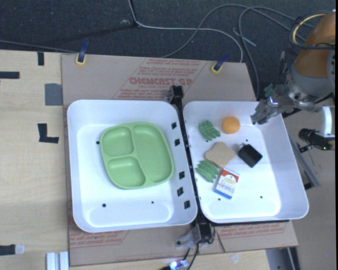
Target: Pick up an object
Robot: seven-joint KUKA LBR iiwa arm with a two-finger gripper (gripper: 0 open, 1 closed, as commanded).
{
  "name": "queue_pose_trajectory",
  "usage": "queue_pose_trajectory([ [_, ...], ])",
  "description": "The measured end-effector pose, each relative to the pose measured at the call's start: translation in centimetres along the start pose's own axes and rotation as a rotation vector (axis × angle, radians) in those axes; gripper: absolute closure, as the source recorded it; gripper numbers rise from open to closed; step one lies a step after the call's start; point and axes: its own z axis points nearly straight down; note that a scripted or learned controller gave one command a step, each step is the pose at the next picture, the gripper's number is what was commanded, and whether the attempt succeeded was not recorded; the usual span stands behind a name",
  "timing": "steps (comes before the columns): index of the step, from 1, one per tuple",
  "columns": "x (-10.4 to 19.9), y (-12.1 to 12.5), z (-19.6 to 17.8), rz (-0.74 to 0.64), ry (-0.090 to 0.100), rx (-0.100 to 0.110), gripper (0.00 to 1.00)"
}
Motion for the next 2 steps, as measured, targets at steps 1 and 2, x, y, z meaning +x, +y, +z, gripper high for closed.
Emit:
queue_pose_trajectory([
  [1,0.0,0.1,-5.4,0.0,-0.001,-0.001,1.0],
  [2,4.9,-0.8,-5.9,-0.003,0.001,0.004,1.0],
])
